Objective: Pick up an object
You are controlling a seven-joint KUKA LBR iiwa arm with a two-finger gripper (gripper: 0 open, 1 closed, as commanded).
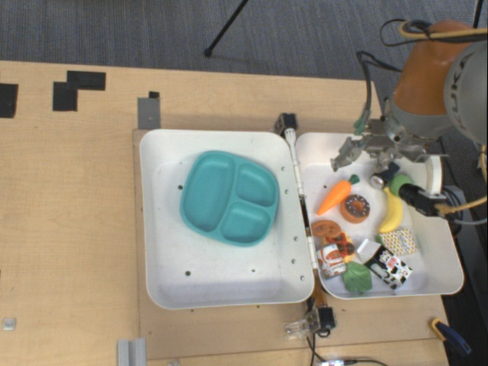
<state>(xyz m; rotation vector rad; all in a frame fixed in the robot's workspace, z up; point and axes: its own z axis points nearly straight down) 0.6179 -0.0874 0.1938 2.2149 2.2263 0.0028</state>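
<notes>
Gripper (364,161) hovers over the far edge of the right bin (450,277), above the toy carrot (334,195) and banana (393,211). Its fingers appear spread and empty, though the view is poor. A teal divided plate (229,197) lies in the left bin (164,280).

Right bin (450,269) packed w/ toys; left bin (164,273) roomy around teal plate (229,197).

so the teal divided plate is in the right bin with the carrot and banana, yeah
Not quite. The camera view shows the teal divided plate alone in the left bin. The carrot and banana do lie in the right bin.
</notes>
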